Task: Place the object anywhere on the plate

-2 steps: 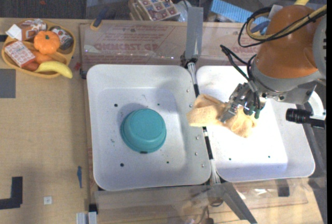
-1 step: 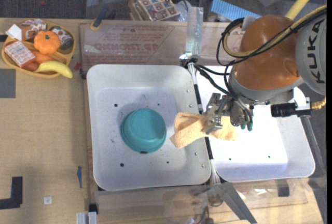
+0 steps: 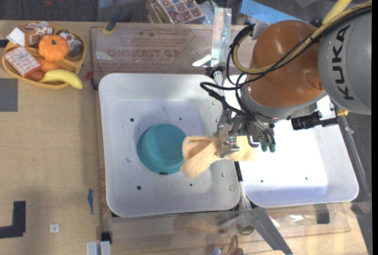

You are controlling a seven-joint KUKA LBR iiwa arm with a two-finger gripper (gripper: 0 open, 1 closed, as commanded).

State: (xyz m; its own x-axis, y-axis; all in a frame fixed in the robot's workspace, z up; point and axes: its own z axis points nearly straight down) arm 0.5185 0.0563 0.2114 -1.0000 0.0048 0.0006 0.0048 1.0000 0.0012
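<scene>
Tan cloth (image 3: 199, 156) overlapping teal plate (image 3: 162, 148), left white bin (image 3: 118, 189)

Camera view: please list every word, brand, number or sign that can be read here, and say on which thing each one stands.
"KUKA": black letters running down the grey arm.
Reddish lettering on the clear sheet behind the left bin: too faint and blurred to read.
Print on the patterned box at the top: too small to read.
Packets in the yellow fruit bowl: too small to read.

matt teal plate (image 3: 161, 148), soft tan cloth (image 3: 198, 156), smooth white plastic bins (image 3: 118, 100)
</scene>
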